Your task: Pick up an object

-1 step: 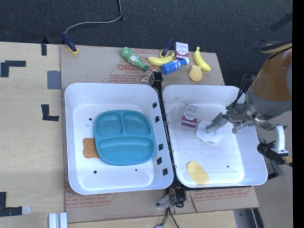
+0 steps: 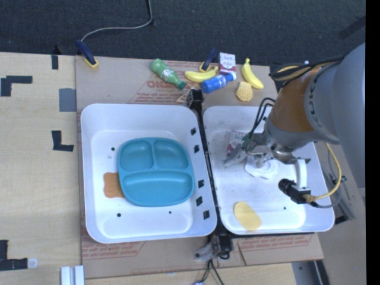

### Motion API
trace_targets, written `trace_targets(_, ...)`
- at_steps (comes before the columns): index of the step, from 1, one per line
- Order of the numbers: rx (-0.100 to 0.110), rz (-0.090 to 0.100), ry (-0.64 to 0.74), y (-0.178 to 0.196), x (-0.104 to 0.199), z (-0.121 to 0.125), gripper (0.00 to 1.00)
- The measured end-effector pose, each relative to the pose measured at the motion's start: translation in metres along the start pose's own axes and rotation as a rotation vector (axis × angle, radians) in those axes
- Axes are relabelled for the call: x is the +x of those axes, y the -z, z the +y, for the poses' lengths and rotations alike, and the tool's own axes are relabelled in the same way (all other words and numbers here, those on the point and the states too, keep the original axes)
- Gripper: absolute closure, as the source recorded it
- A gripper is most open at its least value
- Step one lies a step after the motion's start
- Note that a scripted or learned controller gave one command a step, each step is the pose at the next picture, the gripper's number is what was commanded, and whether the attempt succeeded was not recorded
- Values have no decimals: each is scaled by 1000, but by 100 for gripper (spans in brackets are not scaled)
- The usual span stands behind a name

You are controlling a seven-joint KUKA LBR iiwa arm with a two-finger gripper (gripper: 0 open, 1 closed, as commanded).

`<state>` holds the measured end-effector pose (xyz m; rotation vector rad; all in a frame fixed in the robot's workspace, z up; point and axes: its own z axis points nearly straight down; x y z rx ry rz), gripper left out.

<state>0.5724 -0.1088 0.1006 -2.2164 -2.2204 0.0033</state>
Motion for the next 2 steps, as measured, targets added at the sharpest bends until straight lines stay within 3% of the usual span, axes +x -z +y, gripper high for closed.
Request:
trace_targets(1, -9, -2, 0, -14, 14, 64, 0)
trace_targets(2, -7, -3, 1, -5, 14, 63, 100)
